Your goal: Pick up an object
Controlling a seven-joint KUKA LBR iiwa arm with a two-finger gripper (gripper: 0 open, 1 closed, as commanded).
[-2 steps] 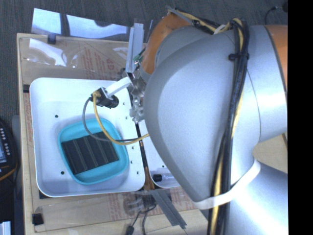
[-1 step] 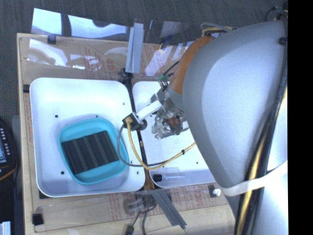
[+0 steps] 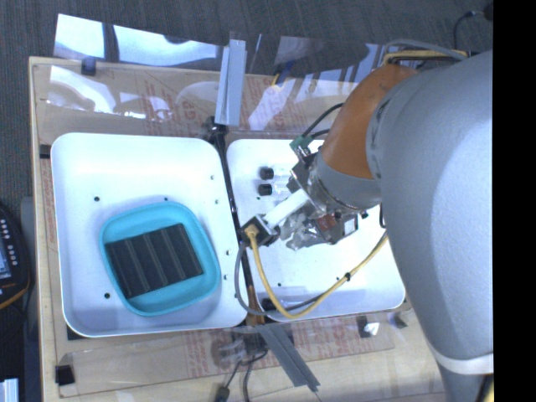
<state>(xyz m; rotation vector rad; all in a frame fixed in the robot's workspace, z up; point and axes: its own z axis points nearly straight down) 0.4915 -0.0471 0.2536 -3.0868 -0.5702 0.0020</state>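
Note:
A light blue rectangular dish [image 3: 198, 289] with a dark ridged insert lies in the left bin [image 3: 75, 166], toward its front. My gripper [image 3: 306, 231] hangs low over the middle of the right bin [image 3: 360, 287], under the orange-banded wrist [image 3: 356, 136]. A silvery, crumpled-looking shape sits right at the gripper, and I cannot make out whether it is a separate object or part of the tool. The arm's grey body hides the right side of that bin.
Two small dark items [image 3: 266, 181] sit near the back left of the right bin. A yellow cable [image 3: 280, 300] loops from the wrist down across that bin's front. A metal bracket [image 3: 230, 82] stands behind the divide between the bins.

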